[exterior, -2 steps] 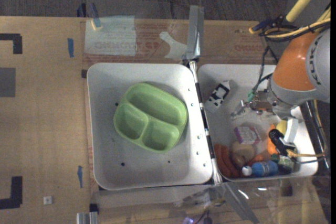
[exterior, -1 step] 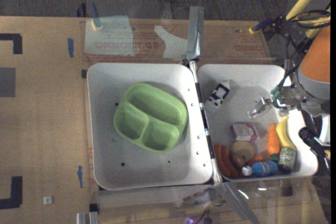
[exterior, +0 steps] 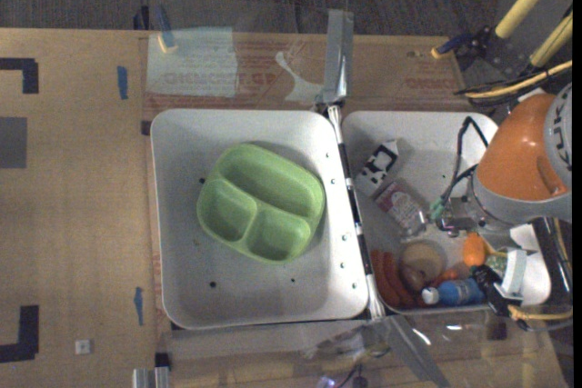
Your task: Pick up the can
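The can (exterior: 423, 261) shows as a round tan-brown top near the front of the right bin (exterior: 427, 130). It stands between red sausages (exterior: 389, 279) on its left and an orange carrot-like piece (exterior: 474, 248) on its right. My gripper (exterior: 452, 219) hangs below the orange wrist band (exterior: 518, 164), just behind and to the right of the can, low over the bin. The wrist hides most of it.
The left bin (exterior: 173, 223) holds a green divided plate (exterior: 261, 203). In the right bin also lie a black-and-white carton (exterior: 380, 163), a clear wrapped packet (exterior: 402, 204), and a blue bottle with a white cap (exterior: 453, 293). Cables (exterior: 468, 141) trail at the bin's back right.
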You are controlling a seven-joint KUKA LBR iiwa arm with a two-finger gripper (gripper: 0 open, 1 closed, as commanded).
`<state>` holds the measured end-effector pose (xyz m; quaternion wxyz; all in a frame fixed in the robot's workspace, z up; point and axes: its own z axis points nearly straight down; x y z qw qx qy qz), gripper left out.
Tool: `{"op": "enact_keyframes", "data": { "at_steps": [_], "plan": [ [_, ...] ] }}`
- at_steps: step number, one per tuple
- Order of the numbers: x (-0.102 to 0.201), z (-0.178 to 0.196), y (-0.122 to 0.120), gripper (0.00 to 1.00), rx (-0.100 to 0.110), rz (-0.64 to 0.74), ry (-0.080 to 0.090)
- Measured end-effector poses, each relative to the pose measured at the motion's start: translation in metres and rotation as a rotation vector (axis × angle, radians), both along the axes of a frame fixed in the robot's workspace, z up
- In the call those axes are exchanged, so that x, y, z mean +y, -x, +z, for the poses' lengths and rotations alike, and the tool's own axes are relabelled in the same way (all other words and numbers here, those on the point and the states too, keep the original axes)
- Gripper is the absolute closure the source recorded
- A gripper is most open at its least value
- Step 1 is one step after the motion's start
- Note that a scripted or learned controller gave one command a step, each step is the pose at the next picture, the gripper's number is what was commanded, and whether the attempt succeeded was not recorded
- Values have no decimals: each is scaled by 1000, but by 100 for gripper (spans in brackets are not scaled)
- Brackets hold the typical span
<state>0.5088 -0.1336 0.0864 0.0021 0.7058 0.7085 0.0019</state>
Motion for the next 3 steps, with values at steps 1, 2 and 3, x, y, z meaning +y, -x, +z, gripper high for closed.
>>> {"op": "enact_keyframes", "data": {
  "at_steps": [1,2,3],
  "plan": [
    [42,0,-29,0,0,-241,-2],
    [23,0,-6,0,2,-135,-2],
    [-30,-1,-82,0,3,17,1]
  ]
}}
